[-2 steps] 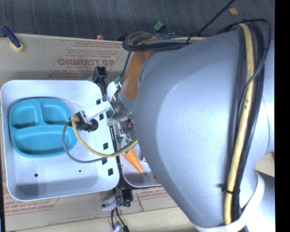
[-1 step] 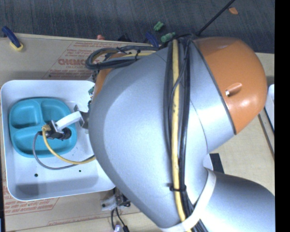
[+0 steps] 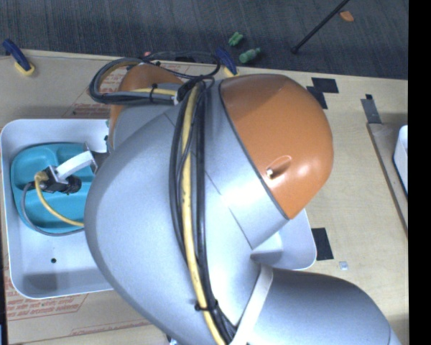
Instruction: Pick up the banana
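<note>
My arm (image 3: 201,207), grey with its orange band (image 3: 276,139), covers most of the view and hides the middle of the bench. Its wrist end reaches down over the left bin (image 3: 29,275), right beside a teal-blue thing (image 3: 29,167) that lies in the bin's far half. The arm's bulk covers the gripper itself.
The near half of the left bin shows bare white floor with a small dark speck (image 3: 54,260). A corner of the right bin (image 3: 302,254) peeks out under the arm. Blue clamps (image 3: 18,56) and small green bits (image 3: 243,46) sit along the bench's far edge.
</note>
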Controlling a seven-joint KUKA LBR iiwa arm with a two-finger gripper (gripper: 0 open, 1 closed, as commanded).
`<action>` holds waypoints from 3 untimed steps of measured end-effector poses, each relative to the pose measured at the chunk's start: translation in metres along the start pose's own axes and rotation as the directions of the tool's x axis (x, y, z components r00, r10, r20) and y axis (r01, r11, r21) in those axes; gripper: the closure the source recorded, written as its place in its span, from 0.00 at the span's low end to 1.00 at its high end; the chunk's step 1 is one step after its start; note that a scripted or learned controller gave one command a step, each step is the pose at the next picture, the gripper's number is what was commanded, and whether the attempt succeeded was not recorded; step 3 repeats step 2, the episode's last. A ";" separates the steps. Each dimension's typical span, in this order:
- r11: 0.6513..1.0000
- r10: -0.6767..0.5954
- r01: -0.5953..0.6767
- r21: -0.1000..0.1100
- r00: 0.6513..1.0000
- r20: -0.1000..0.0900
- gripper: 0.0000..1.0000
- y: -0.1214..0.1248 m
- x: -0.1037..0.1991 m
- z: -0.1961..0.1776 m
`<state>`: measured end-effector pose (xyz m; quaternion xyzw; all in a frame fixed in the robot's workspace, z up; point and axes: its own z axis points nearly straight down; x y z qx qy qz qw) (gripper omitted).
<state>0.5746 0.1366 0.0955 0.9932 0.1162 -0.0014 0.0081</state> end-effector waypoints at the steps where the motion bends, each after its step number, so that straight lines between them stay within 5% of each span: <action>1: 1.000 -0.007 0.007 0.000 1.000 -0.006 1.00 -0.001 0.002 -0.011; 2: 1.000 0.025 -0.025 0.018 1.000 0.000 1.00 -0.069 0.001 -0.069; 3: 1.000 0.025 -0.025 0.018 1.000 0.000 1.00 -0.069 0.001 -0.069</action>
